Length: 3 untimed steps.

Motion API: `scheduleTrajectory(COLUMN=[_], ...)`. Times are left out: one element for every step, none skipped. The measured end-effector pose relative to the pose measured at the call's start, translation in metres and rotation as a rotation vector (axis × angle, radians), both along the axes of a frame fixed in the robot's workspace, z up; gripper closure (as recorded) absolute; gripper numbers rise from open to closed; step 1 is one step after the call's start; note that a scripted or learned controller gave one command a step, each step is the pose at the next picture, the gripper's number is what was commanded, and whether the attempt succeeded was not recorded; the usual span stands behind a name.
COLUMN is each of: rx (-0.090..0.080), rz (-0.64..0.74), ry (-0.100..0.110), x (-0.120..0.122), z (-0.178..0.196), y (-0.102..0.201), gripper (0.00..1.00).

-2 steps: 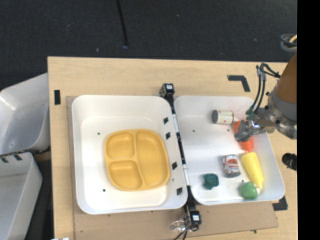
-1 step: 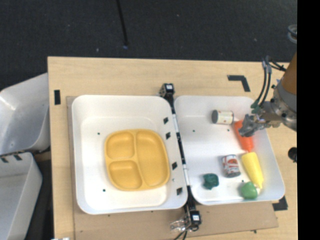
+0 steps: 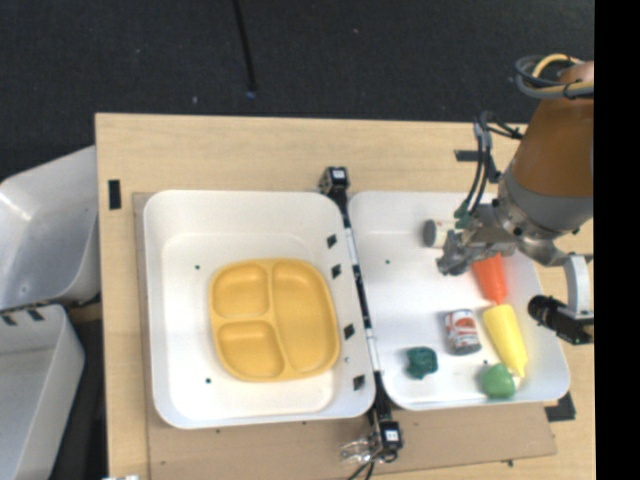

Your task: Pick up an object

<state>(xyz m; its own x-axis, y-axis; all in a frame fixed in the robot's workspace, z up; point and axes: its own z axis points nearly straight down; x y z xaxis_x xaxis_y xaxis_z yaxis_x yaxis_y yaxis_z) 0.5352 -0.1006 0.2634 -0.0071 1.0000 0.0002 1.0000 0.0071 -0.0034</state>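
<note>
A wooden bench (image 3: 120,368) seen from above at a slant, carrying two shallow white bins side by side. At the near edge, between the bins, a small metal clip (image 3: 365,448) sticks out. The left bin (image 3: 170,368) holds a yellow divided plate (image 3: 273,319) with three compartments, lying flat near its middle. The right bin (image 3: 400,238) holds several small things toward its near right side: a green round object (image 3: 496,380) nearest, a dark green lump (image 3: 421,361) to its left, a yellow corn-shaped piece (image 3: 506,336) just beside the green one, a small red and white can (image 3: 461,331), and farther back an orange carrot-like piece (image 3: 491,277).

The gripper (image 3: 455,251) hangs over the far part of the right bin, just left of the orange piece; nothing shows between its fingers, and whether they are apart or together cannot be told, since they are dark and blurred. The grey and orange arm (image 3: 555,158) is cut off at the right. Beyond the bench lies dark floor (image 3: 300,38); white containers (image 3: 40,238) stand at the left, partly cut off.
</note>
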Motion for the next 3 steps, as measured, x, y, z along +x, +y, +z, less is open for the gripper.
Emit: scheduleTrajectory(rx=[-0.001, 0.0, -0.001], rz=[0.0, 0.002, 0.0], ry=[-0.002, -0.001, 0.0], x=[0.01, 0.025, 0.031], z=[0.0, 0.0, 0.001], y=[0.06, 0.117, 0.168], gripper=[1.0, 1.0, 1.0])
